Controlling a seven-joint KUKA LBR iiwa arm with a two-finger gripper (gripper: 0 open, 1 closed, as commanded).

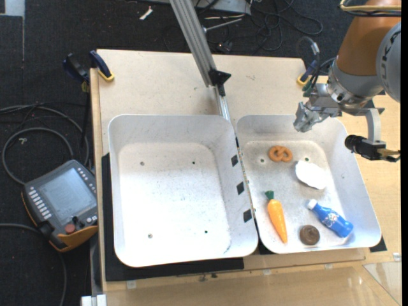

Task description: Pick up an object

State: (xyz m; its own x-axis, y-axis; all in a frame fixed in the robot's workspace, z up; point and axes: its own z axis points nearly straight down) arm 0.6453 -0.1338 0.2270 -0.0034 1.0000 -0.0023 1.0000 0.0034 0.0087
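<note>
The gripper (305, 121) hovers over the right bin's (357, 171) far rim, its grip state unclear (blurred), above a pretzel (279, 153), carrot (276, 217) and bottle (331, 219).

The grey arm with the orange band (373, 43) was cut off by the right edge and the top edge. The fingers of the grey two-finger gripper (305, 121) were too small to resolve. The print on the blue bottle's white label (331, 219) was illegible.
</note>
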